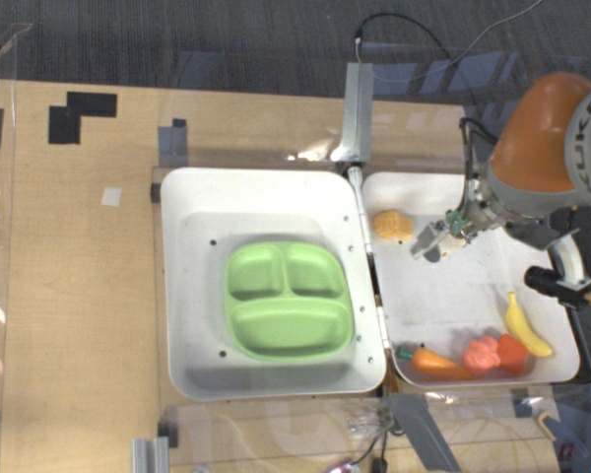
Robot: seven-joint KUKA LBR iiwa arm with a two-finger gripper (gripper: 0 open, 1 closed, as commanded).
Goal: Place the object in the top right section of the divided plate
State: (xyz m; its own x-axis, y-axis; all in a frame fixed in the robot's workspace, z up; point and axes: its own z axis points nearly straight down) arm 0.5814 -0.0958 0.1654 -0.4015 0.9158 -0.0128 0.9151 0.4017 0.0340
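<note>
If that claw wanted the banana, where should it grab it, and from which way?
Probably at the middle of the banana, coming straight down from above. It lies flat in the right bin, a slim curve, so fingers closing across its narrow width would fit. The bin wall sits close on its right and a red toy on its left, so clearance is tight.

A pale wooden bench top (89, 294) fills most of the view, with dark grey ribbed flooring (177, 18) beyond its far edge. Black L-shaped tape marks (79, 114) sit at the bench's far left. A clear plastic screen (0, 215) stands along the left side, catching reflections. A thin black cable (424, 37) loops across the floor. Lighting is even and soft.
</note>
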